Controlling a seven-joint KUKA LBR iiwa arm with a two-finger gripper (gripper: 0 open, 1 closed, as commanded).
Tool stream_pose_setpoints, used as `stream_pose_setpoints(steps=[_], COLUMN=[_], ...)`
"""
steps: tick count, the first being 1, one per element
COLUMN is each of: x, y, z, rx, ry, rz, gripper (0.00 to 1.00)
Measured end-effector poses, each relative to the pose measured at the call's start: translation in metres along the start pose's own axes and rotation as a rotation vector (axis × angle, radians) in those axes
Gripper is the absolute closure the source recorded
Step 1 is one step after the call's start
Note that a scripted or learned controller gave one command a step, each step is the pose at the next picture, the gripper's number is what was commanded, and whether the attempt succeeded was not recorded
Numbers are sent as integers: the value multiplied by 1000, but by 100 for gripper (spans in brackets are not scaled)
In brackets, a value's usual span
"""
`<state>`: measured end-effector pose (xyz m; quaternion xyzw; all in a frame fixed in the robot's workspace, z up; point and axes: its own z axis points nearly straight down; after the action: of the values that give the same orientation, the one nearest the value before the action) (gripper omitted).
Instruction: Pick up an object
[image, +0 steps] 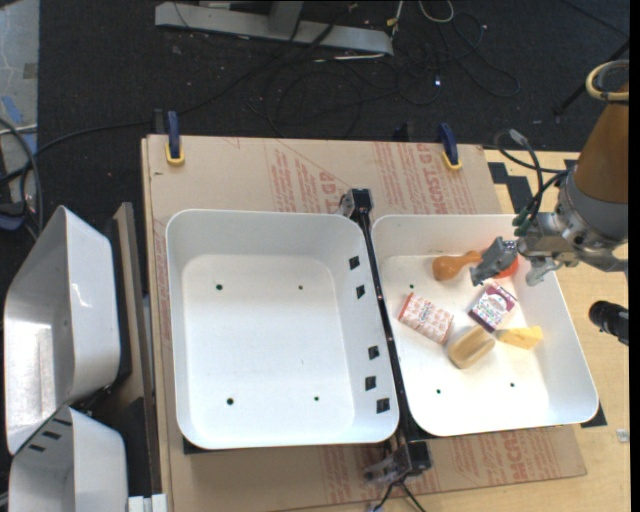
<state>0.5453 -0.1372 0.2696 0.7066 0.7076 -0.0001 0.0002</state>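
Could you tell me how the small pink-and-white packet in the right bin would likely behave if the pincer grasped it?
The pink-and-white packet lies flat, so it probably won't roll. It looks thin and soft, so it may crumple or flex. It looks light.

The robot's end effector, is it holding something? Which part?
It cannot be told. The grey end effector sits over the right white bin, near the orange pear-shaped toy, but nothing is seen between its tips.

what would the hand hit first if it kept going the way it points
The hand points left over the right bin. First in line is probably the orange drumstick-shaped toy, though depth is unclear from this slanted view.
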Motion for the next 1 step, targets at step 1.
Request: stream_pose_setpoints(steps=[1], x=[-27], y=[43], z=[97], rx=[4], ry=[-1], rz=[3], gripper=[0])
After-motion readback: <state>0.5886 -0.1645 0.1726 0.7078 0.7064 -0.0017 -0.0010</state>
